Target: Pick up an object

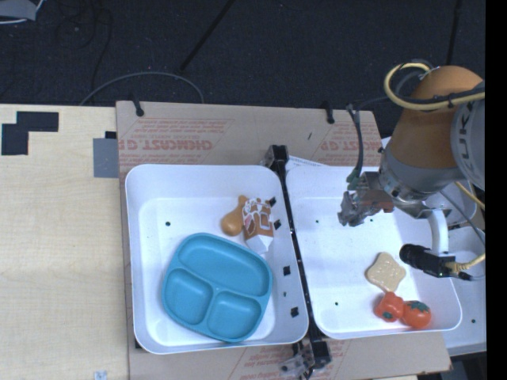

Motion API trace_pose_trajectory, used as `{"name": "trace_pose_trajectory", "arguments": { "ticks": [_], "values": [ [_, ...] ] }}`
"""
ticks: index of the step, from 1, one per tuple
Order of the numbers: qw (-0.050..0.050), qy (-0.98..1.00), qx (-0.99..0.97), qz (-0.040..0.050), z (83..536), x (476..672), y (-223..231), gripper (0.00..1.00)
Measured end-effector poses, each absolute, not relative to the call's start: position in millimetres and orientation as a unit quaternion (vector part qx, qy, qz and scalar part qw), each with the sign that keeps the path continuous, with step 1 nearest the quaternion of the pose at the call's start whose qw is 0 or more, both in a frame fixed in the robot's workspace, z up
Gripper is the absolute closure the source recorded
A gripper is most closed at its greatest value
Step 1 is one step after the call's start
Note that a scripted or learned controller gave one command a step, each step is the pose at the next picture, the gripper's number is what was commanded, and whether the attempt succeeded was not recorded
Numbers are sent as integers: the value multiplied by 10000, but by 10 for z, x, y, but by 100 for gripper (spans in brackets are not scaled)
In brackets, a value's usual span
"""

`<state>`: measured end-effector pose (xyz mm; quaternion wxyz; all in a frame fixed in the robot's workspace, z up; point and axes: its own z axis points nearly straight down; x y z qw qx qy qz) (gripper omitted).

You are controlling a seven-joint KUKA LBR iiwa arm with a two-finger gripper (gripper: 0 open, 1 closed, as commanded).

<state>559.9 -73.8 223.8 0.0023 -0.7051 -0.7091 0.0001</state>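
Where the pale wooden bench (55, 236) meets a sheet of printed brown cardboard (206, 137), two shallow white plastic bins sit side by side, the left bin (150, 212) and the right bin (333, 307), their smooth rounded rims touching along a dark centre clip. The grey arm (432, 145), capped by a glossy orange band, enters from the right and bends down over the upper part of the right bin, looped by a yellowish cable. In the left bin lies a smooth blue plate (215, 286) with rounded corners and three moulded compartments, tilted slightly against the bin's lower wall. Above it, near the centre divider, rest a tan pear-shaped toy (233, 218) and, touching it, a small crumpled brown-and-white packet (258, 218). The dark metal gripper (356, 210) hangs above the bare floor of the right bin, well apart from every object; whether its claw is open or closed cannot be told, and nothing is seen in it. In the right bin's lower right corner lie a beige toast-shaped piece (386, 271) and, just below it, two rounded red-orange toys (404, 310) side by side.
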Motion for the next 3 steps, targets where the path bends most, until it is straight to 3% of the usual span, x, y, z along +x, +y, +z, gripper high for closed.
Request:
{"name": "trace_pose_trajectory", "arguments": {
  "ticks": [3],
  "values": [
    [17,-7088,-7054,8,2150,5832,763,100]
  ]
}}
